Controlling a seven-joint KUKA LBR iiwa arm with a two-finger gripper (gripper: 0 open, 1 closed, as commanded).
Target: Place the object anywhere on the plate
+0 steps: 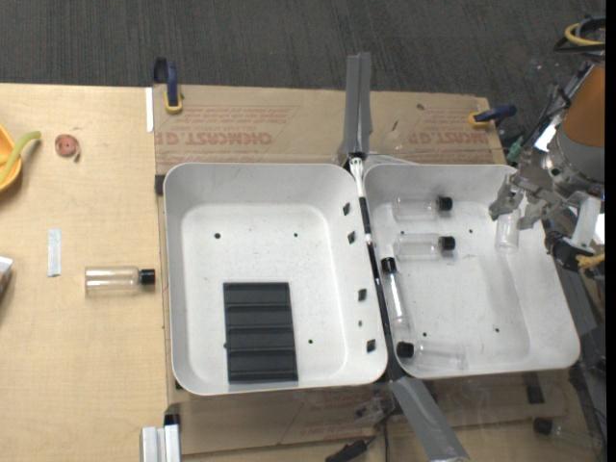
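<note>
Clear bottle w/ black cap (119,278) lying on wooden bench (77,373), near small pink disc (65,145).

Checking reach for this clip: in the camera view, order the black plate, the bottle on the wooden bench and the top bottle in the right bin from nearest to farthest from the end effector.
1. Top bottle, right bin, beside the end effector.
2. Black plate, left bin.
3. Bench bottle, far left.
</note>
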